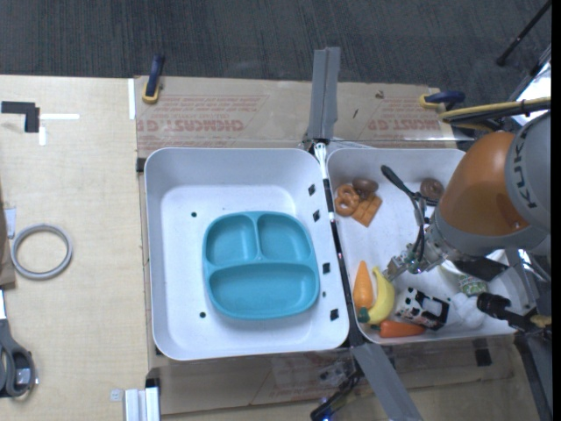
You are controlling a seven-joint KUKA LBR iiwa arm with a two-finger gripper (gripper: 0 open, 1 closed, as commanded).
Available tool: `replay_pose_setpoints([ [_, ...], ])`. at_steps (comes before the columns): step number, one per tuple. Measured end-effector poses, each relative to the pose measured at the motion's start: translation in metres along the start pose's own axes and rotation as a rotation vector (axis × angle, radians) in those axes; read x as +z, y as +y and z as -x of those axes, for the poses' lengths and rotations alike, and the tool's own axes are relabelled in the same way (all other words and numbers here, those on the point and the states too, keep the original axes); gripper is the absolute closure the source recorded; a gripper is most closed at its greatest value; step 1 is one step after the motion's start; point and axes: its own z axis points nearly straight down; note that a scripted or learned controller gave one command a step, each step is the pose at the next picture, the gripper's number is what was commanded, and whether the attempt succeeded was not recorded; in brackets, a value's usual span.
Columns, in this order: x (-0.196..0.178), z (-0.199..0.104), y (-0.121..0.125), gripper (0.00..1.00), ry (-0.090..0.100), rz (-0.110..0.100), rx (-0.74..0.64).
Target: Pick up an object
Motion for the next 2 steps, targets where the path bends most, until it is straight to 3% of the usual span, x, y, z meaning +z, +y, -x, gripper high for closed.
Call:
replay_pose_setpoints([
  [1, 0.001, 0.081, -0.045, 1.00, 0.002, -0.002, -0.099],
  [2, 0.001, 0.108, 0.039, 1.00, 0.001, -0.003, 0.146],
])
